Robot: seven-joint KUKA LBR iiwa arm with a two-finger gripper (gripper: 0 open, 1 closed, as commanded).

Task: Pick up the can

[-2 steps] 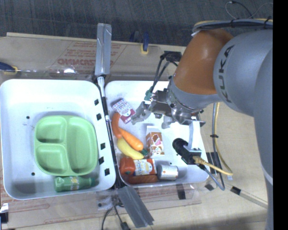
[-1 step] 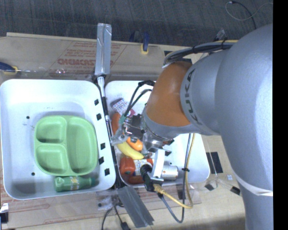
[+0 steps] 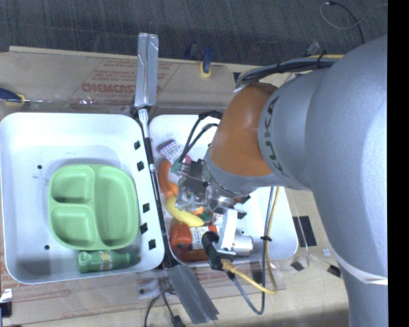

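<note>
My gripper (image 3: 191, 197) is low in the right bin (image 3: 279, 244), under the orange wrist band, down among a pile of objects. A small item with a white and red label (image 3: 168, 146) lies at the far left of that bin and may be the can; I cannot tell for sure. A yellow banana (image 3: 184, 216) curves just below the gripper. An orange object (image 3: 180, 236) lies near the bin's front, and another orange piece (image 3: 164, 174) lies along the left wall. The arm hides much of the bin's contents.
The left bin (image 3: 20, 148) holds a green divided plate (image 3: 94, 206) and a green bottle (image 3: 105, 259) lying on its side near the front. A metal divider (image 3: 147, 73) runs between the bins. A yellow cable (image 3: 255, 285) hangs at the front.
</note>
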